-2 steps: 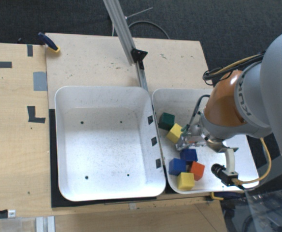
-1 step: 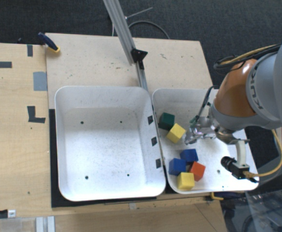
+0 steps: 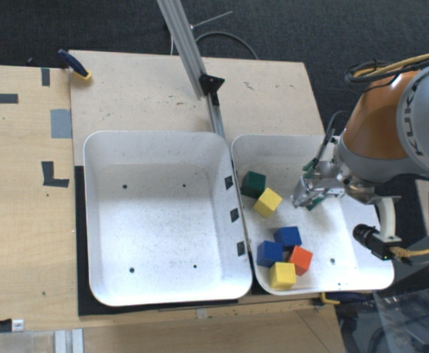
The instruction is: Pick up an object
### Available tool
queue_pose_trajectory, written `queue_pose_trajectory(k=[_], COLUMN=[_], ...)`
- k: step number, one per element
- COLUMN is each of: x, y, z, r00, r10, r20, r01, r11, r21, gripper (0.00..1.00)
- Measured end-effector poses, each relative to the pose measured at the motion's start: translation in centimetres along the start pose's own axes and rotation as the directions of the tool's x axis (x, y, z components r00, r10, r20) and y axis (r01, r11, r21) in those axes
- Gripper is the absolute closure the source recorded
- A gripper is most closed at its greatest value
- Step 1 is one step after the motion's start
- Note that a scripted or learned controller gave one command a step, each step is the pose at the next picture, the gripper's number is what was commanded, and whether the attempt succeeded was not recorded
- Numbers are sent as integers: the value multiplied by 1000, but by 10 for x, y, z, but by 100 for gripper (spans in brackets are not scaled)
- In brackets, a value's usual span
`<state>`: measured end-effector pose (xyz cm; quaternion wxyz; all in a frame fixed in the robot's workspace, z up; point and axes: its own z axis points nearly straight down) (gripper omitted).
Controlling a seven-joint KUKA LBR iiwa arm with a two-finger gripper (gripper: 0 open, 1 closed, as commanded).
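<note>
We see the pincer low inside the right bin, near its right side, but we cannot tell its state or whether it grips anything. To its left lie a dark green cube and, touching it, a yellow cube. Nearer the front, two blue cubes, an orange cube and another yellow cube cluster together. The left bin sits alongside on the worktop.
</note>
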<state>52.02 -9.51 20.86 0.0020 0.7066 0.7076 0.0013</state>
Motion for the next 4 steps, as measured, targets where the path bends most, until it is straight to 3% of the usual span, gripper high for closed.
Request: queue_pose_trajectory(k=[1,4], x=[0,170], y=[0,14], z=[-2,-7], r00=[1000,1000], r10=[1,-6], r20=[-1,-3], r01=[-1,6], r11=[1000,1000], r21=[6,7], gripper=[100,100])
